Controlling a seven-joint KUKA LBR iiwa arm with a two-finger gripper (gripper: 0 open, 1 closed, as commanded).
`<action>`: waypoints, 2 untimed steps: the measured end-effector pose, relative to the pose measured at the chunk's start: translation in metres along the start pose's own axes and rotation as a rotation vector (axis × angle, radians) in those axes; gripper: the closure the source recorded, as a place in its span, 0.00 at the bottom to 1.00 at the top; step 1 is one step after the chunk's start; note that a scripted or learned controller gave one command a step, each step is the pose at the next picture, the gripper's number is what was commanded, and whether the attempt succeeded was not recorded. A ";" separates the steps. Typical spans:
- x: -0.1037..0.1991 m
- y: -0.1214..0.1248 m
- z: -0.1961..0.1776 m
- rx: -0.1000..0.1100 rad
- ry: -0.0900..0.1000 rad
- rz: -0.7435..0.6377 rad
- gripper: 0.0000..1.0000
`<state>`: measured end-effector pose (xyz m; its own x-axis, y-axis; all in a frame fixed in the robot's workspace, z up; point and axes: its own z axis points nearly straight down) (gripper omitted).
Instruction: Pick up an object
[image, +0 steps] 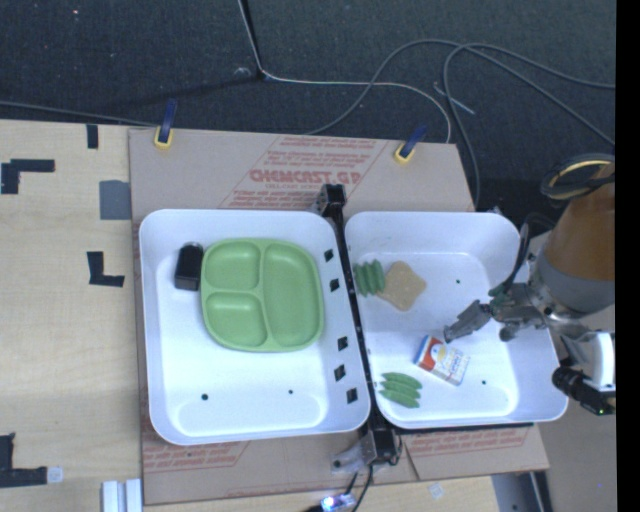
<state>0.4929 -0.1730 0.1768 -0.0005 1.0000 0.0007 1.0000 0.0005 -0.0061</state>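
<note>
Objects for picking lay in the right bin (500, 235), and none was in the pincer's grip when I looked. Nearest the camera, at that bin's front, sat a green pea pod (401, 389). Just behind it and to its right lay a small box (442, 360), white with red, orange and blue print, tilted on the bin floor. The pincer (466, 324) hung just above and behind the box, reaching in from the right on the grey arm (580, 250). I saw one dark finger (462, 327) slanting down toward the box, with nothing between the fingers; whether the pincer was spread or closed I could not tell. Farther back lay a tan slice like toast (403, 286), touching or nearly touching a second green pod (368, 277) by the divider.

In the left bin (160, 300) a green divided plate (263, 294) rested with a small black block (188, 267) at its left edge. Both bins stood on a cardboard sheet (300, 165) on the desk (60, 300).

I judged this the approach step, with the box the likeliest target. The next move would call for lowering straight over the box, aligning the fingers across its narrow sides, then closing.
</note>
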 end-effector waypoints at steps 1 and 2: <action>0.010 -0.003 0.049 0.000 0.001 -0.001 0.00; 0.010 -0.002 0.036 -0.003 0.000 -0.001 1.00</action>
<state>0.4906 -0.1632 0.1404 -0.0019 1.0000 0.0011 1.0000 0.0019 -0.0033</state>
